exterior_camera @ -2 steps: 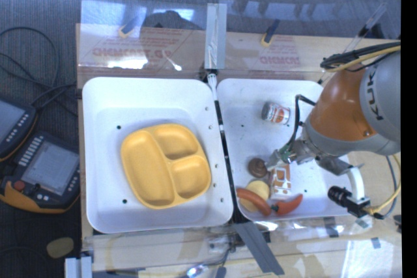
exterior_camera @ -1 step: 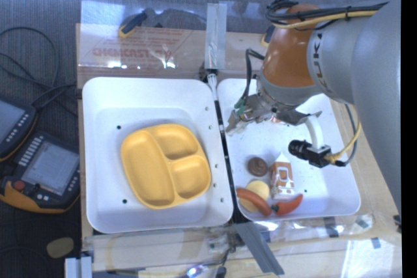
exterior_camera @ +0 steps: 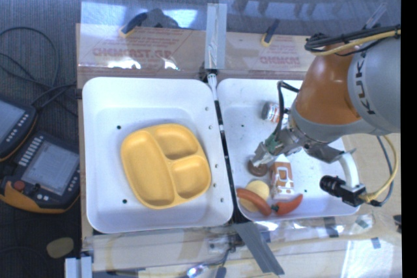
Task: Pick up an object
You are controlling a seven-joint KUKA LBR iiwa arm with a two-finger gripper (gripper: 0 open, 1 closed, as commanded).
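**opsguy:** Arm [exterior_camera: 355, 91] comes in from 3 o'clock on my feed, orange band hunched over the right bin [exterior_camera: 244, 97], wrist tipped down toward 8 o'clock. Gripper [exterior_camera: 266, 154] sits low in that bin's lower middle, right over a small brown round thing [exterior_camera: 258, 169] that it looks to be touching or just above.

**benchrat:** Jaws? Holding anything?

**opsguy:** Honestly can't tell how far open they are, the tip is a grey blur at this angle, and I can't see anything pinched between them. So I'm not calling a grab.

**benchrat:** What's around it?

**opsguy:** Crowded at 6 o'clock of the tip: an orange-and-white carton [exterior_camera: 282, 180] just beside it, a pale yellow ball [exterior_camera: 258, 189] under the brown piece, a red sausage-looking piece [exterior_camera: 253, 201] and a red pepper shape [exterior_camera: 290, 203] hard against the bin's near wall. A small can [exterior_camera: 272, 111] lies at 12 o'clock of the tip, apart from it.

**benchrat:** Room to move?

**opsguy:** Open floor toward 10 o'clock of the gripper, up to the divider [exterior_camera: 220, 127] between bins. Left bin [exterior_camera: 104, 101] has a yellow sectioned tray [exterior_camera: 166, 165] in the middle with bare white all around it. Black cylinder on the arm [exterior_camera: 340, 188] hangs over the right bin's near right corner.
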